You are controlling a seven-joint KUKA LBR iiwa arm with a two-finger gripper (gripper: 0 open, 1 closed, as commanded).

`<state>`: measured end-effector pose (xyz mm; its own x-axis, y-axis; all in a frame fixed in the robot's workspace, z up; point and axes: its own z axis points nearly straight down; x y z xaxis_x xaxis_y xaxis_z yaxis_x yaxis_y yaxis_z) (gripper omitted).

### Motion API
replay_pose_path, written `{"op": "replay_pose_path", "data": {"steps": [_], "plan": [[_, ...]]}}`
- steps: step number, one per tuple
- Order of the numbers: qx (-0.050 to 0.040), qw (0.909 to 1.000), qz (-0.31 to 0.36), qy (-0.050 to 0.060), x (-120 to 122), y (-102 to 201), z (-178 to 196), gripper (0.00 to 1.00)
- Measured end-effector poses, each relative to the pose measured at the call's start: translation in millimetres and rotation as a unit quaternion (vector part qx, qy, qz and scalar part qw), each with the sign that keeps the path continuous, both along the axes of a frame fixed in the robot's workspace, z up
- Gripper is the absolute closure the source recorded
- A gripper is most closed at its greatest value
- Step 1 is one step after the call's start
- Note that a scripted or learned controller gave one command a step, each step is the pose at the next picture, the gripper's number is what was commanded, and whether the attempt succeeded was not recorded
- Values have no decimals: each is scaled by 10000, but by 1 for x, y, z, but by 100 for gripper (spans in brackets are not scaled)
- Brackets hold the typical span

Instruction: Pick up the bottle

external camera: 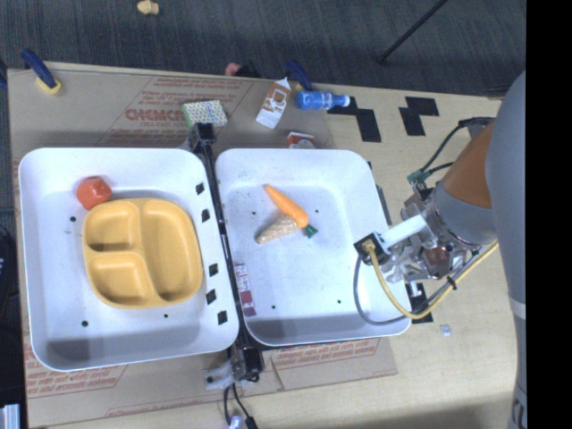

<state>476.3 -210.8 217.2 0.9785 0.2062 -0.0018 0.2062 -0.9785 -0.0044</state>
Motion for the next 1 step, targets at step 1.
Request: {"op": "replay_pose_path", "data": {"steps": [1], "plan": [[-3, 10000, 3, -1, 0, 0, 8, 100]]}}
